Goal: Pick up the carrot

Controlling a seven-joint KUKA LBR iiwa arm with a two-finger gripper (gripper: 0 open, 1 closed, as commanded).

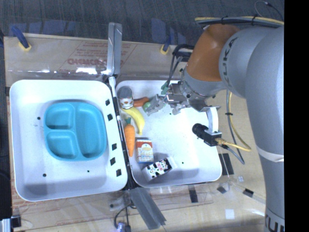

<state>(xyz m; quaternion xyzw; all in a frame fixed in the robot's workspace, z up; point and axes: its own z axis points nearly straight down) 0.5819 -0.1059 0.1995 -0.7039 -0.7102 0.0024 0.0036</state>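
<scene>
One orange, tapered plastic carrot (129, 138) is seen lying against the left wall of the right shallow white bin (205, 170), just beside a yellow toy banana (136, 118) and a small orange carton (144, 150). The two-finger gripper (153, 105) is held above and apart from it; its state cannot be told. The approach is judged unfinished: a shift down-left and a descent are called for.

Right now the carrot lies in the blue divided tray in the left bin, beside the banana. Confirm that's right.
Not right. The camera view shows the carrot in the right bin, lying against its left wall, not in the blue divided tray. The rest holds: it is beside the banana.
</scene>
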